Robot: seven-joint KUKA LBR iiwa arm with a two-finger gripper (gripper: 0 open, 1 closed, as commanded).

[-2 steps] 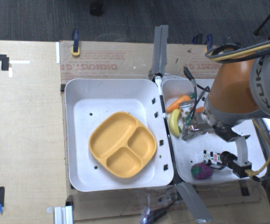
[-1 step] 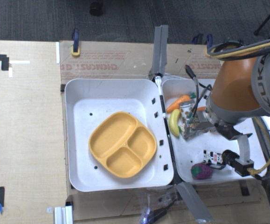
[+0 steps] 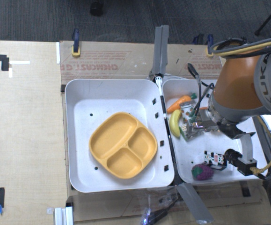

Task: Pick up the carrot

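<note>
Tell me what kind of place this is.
Likely a robot lab test bench: two white bins clamped to a bench, toy food like a carrot and banana, and a KUKA arm reaching in.

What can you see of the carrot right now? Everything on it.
The carrot is a small orange piece that looks like a plastic toy, with a green bit at its upper right end. It lies tilted in the right bin, near the bin's upper left corner, just above the banana. The gripper sits below and right of it; whether anything touches the carrot is unclear.
</note>
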